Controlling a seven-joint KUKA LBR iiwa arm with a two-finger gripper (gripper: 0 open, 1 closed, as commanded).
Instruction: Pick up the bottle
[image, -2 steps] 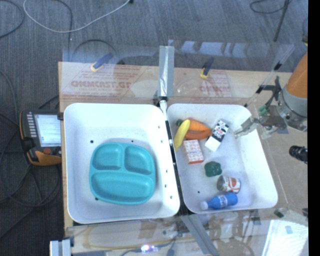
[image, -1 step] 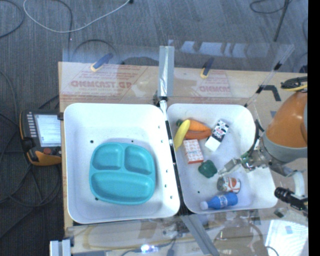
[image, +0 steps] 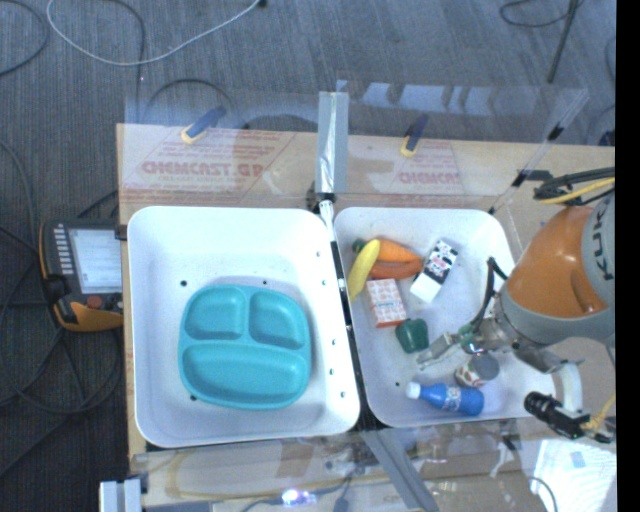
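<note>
The blue bottle (image: 450, 398) lies on its side near the front of the right bin (image: 500, 232), white cap pointing left. The gripper (image: 462, 345) hovers just above it; whether it's spread or closed, I cannot tell. Looks light, smooth plastic, likely to roll; grip across the body's middle.

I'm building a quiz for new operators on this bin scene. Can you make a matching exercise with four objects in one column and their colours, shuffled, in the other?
Objects:
1. bottle
2. banana
3. carrot
4. divided plate

Colours:
A. orange
B. turquoise
C. blue with a white cap
D. yellow

Pairs: 1-C, 2-D, 3-A, 4-B

The plate lies in the left bin; the other three lie in the right bin.
</note>
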